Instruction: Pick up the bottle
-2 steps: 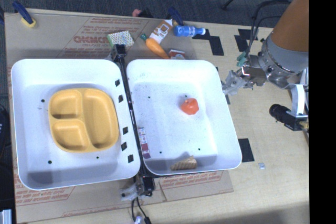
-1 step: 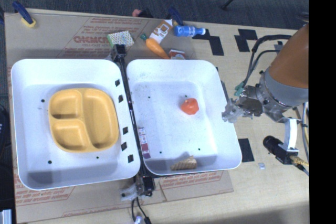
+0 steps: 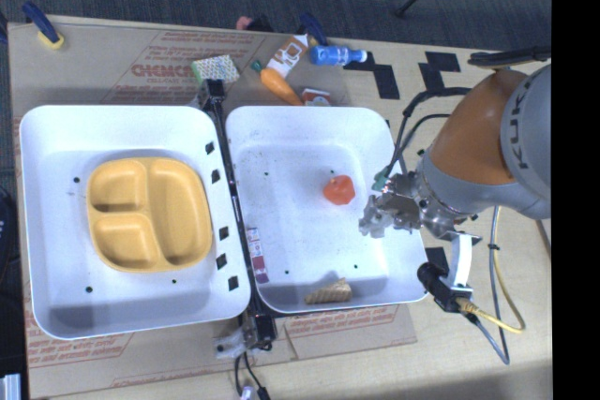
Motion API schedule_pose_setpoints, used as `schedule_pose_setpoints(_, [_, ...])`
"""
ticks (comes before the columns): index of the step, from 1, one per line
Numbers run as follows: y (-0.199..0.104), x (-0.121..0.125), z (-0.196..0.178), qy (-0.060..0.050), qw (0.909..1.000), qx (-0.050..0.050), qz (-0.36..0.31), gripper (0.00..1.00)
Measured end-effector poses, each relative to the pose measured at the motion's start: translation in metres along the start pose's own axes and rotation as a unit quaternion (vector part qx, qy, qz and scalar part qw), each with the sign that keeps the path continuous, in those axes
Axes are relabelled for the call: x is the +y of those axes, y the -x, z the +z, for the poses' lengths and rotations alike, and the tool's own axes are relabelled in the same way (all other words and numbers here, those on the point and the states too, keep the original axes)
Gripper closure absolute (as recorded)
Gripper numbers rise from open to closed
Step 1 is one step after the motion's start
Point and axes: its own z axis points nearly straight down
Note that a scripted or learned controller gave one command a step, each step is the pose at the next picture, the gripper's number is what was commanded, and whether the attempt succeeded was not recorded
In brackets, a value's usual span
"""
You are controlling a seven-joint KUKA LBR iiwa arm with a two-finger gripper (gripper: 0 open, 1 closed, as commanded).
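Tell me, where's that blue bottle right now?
The blue bottle lies on the bench beyond the right bin, outside it, beside an orange carrot-like item, well away from the gripper.

Even, fairly bright overhead light; white bins (image 3: 56, 201) glare slightly, shadows stay soft, and the picture is mildly grainy and soft.

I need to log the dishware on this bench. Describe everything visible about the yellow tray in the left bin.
The yellow tray is a divided plate with rounded corners, apparently smooth plastic in a pale mustard yellow. Raised ridges split it into three compartments: two smaller ones on the view's left, one above the other, and one long one on the right. All three look bare. It lies flat and upright on the floor of the left bin, roughly centred, slightly rotated, apart from the walls. Nothing else touches it.
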Motion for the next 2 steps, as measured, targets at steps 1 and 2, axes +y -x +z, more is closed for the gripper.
schedule_pose_setpoints(1, [0.0235,0.0068,0.0481,-0.001,0.9809,0.001,0.194,1.00])
schedule_pose_setpoints(2, [0.0207,0.0064,0.0491,0.001,0.9747,0.001,0.223,1.00])
